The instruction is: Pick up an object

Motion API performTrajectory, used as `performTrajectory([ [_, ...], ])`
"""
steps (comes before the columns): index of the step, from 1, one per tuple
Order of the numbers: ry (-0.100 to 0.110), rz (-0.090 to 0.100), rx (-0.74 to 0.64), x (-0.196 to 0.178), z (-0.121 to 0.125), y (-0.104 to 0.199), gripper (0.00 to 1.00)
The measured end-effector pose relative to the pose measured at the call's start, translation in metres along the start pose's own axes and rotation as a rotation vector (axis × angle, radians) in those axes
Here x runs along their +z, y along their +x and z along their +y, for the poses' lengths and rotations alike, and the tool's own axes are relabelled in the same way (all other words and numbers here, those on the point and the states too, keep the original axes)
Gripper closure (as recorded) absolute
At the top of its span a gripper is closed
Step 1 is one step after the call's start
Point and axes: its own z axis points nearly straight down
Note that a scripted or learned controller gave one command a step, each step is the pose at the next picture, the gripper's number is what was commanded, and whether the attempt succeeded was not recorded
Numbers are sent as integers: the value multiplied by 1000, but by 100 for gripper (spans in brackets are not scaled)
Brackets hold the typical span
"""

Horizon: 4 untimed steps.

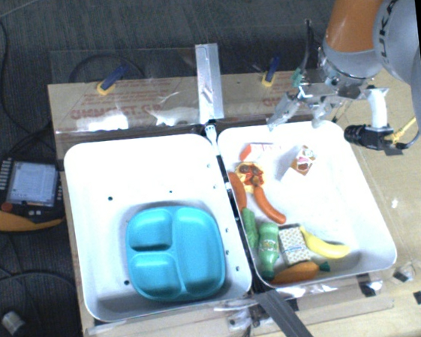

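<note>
while the arm [359, 11] is slanted in from 1 o'clock, the gripper [298, 112] is held with fingers spread, nothing between them, above the right bin's [370, 206] far rim; a small red-white object [304, 161] is seen toward 6 o'clock of it.

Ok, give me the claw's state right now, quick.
Claw: open, holding nothing, above the back edge of the right bin.

Two bins side by side on the bench [397, 211]. Left bin [91, 185] holds a divided tray [176, 252]. Right bin [349, 193] holds toy food: banana [327, 246] and carrot [294, 272] at near edge, small carton [303, 161] farther back. End effector [303, 109] over right bin's far rim.
</note>
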Motion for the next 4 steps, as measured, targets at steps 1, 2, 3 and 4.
performTrajectory([
  [1, 0, -4, -158, 77, -1, -59, 0],
  [2, 0, -2, 97, 97, 10, -53, 0],
  [3, -2, -6, -22, 18, 12, -64, 0],
  [4, -25, -8, -209, 115, 18, -66, 0],
])
